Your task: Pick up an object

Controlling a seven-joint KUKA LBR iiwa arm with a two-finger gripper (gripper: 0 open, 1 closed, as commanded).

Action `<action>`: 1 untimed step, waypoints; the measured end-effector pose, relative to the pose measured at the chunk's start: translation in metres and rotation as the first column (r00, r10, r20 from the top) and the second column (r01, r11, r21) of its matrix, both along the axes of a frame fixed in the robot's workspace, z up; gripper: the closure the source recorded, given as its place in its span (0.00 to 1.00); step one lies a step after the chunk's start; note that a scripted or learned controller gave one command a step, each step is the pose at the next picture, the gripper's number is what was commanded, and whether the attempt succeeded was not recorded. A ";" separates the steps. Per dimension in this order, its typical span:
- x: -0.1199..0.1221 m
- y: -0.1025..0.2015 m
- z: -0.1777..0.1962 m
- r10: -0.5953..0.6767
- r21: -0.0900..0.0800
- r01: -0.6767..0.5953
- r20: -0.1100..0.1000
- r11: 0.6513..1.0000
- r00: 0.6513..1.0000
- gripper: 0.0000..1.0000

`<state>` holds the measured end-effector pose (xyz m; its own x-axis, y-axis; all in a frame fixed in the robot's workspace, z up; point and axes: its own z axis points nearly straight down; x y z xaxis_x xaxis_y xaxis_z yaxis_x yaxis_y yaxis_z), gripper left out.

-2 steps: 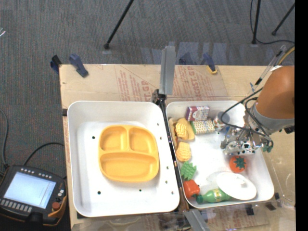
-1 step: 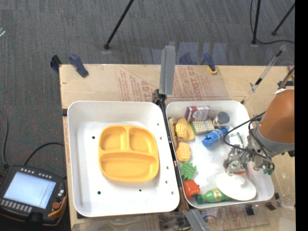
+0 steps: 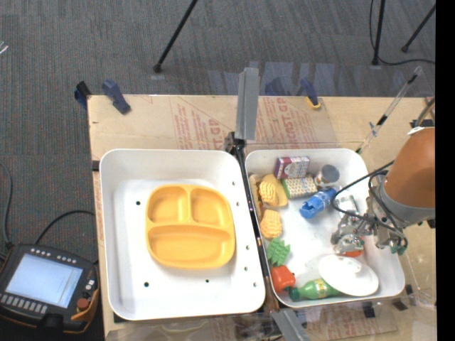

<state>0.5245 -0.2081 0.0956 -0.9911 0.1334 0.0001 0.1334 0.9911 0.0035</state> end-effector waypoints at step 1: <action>0.042 -0.003 0.017 -0.306 -0.003 0.306 0.000 0.952 0.952 1.00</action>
